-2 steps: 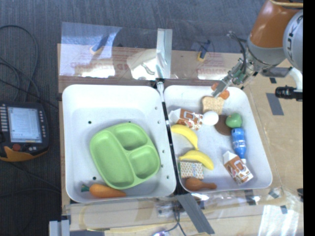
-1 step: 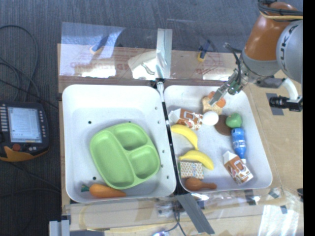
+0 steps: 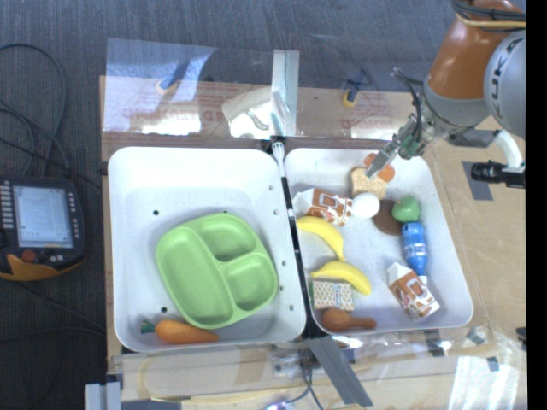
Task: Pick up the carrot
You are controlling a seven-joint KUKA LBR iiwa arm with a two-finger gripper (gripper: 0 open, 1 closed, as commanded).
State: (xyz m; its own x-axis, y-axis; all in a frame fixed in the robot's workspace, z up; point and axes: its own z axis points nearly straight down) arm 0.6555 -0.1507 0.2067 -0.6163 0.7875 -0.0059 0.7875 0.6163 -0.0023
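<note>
From the camera view, the gripper [image 3: 382, 159] hangs over the far edge of the right bin [image 3: 444, 229], its tip just above a slice of toast [image 3: 367, 183] and something orange-red beside it; whether the jaws are wide or narrow cannot be told from this angle, and nothing shows between them. The carrot [image 3: 181, 332] lies well away from the jaws — diagonally across, in the near corner of the left bin [image 3: 128, 195], lying flat with its green end toward the bin's outer wall. To take it well, I would judge the jaws should come down across its thick orange middle, closing across the short width rather than along its length. Room is tight there: the carrot sits close to the bin's near wall on one side and just beside the rim of the green divided plate [image 3: 218, 267] on the other, so one finger needs to slip into each narrow gap. The travel itself looks open — lifting clear of the bananas [image 3: 323, 233] and the divider between the bins [image 3: 286, 229] should avoid any snag.
</note>
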